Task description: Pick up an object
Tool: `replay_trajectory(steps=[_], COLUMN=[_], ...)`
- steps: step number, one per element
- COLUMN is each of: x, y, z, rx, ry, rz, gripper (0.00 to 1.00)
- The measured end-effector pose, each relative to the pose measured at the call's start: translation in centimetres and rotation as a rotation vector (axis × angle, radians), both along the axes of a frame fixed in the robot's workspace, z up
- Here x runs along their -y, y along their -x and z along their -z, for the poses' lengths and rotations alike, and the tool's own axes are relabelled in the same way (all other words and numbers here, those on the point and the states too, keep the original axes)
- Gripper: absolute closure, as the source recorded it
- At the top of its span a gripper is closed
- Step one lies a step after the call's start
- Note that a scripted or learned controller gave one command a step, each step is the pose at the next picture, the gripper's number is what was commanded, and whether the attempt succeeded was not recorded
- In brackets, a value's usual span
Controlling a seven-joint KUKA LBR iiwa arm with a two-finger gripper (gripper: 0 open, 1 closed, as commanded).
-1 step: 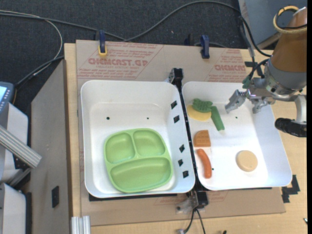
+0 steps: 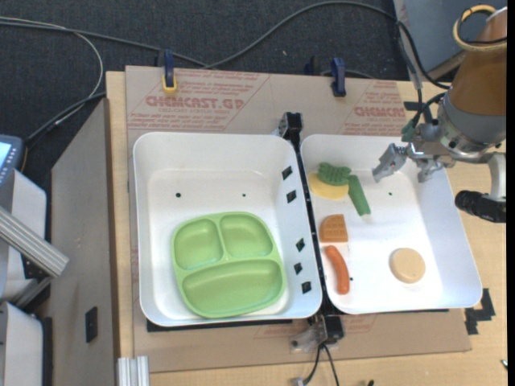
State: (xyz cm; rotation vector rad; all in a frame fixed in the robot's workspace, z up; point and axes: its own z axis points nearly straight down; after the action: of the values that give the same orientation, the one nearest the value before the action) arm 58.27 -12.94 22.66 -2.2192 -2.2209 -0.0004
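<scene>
White bin point(image 2: 451, 240) on the right holds my targets: the yellow piece point(image 2: 328, 188) and green stick point(image 2: 356, 195) lie left of the gripper point(image 2: 407, 164), whose fingers stand apart, empty. I reckon descending here could strike the bin's bare floor and miss.

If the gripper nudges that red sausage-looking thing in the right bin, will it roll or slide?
The sausage looks rounded and smooth, so it would probably roll sideways rather than slide. It lies near the bin wall, which may stop it. It seems a light toy.
</scene>
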Motion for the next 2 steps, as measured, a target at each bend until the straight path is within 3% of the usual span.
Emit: replay_trajectory(steps=[2], x=[-1.0], y=[-0.1], z=[10.8], rx=[-0.006], ry=[-0.001], rz=[0.001], gripper=[0.00])
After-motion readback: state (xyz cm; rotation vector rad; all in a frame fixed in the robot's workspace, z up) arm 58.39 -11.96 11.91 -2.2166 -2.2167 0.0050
